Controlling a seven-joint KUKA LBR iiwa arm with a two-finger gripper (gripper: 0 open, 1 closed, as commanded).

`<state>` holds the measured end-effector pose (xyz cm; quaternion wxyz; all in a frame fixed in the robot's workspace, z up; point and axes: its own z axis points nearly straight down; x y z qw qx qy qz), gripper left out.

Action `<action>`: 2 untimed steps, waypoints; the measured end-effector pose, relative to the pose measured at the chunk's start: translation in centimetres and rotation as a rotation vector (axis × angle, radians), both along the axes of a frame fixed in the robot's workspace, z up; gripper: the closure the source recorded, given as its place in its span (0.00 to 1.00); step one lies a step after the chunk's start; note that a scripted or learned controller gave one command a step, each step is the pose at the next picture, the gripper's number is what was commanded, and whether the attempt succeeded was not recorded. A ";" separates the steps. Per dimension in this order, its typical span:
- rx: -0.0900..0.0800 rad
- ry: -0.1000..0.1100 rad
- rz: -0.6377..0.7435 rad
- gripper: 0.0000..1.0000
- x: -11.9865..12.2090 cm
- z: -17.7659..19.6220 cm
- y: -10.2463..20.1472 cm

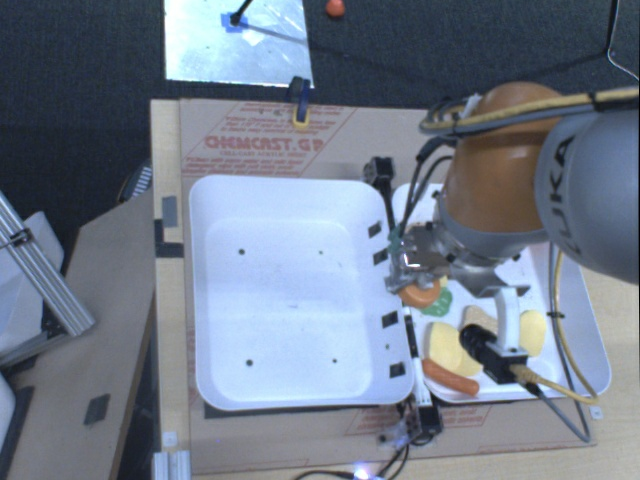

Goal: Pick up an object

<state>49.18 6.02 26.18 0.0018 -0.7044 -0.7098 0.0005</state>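
Bench [250,133] bore two bins. Fingers [412,265] hung just above orange piece [420,294]; spread or pressed together, couldn't tell. Best: centre, descend straight, clear yellow neighbours [445,343].

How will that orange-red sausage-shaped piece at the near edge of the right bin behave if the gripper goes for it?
The orange-red piece is long and rounded, so it may roll sideways if nudged. Its smooth, toy-like surface looks possibly slippery. It lies against the yellow piece near the bin wall, so finger room seems tight.
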 end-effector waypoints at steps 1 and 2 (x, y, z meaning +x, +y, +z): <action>-0.001 -0.002 0.001 1.00 1.0 -2.7 6.2; 0.000 -0.004 -0.002 1.00 -0.5 -0.9 9.8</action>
